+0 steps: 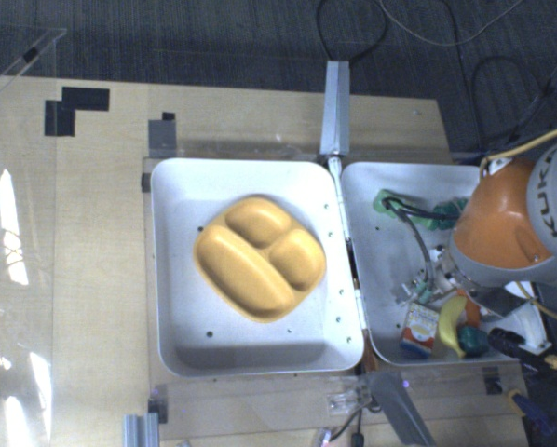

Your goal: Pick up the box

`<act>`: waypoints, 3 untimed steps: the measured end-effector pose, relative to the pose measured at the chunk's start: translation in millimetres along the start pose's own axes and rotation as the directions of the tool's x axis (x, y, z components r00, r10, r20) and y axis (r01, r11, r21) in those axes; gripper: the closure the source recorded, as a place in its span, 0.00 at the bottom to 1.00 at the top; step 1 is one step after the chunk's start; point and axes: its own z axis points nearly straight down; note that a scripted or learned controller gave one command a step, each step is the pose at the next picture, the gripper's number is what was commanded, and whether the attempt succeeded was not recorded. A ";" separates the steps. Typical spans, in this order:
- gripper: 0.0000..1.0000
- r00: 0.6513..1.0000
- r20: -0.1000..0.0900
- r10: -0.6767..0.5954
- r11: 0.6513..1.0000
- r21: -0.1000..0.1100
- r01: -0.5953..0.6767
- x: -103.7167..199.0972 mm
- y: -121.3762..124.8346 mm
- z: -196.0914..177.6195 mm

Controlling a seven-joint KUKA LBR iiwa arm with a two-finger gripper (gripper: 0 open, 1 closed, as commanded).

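The box is a small orange and white carton lying near the front edge of the right bin. The arm's orange band hangs over this bin, reaching in from the right. Below the band, my gripper points down and to the left, just above the box and slightly behind it. Metal parts and cables blur its tip. I see nothing clearly held in it.
A yellow banana and a teal item lie right beside the box. A green object with a black cable sits at the bin's back. The left bin holds a large yellow lumpy toy.
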 end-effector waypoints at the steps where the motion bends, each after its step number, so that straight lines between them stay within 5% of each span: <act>1: 0.00 1.000 0.000 0.000 1.000 0.000 0.000 0.0 -0.1 0.0; 3: 0.00 0.971 0.003 -0.238 0.971 0.002 0.238 -0.8 -2.7 8.6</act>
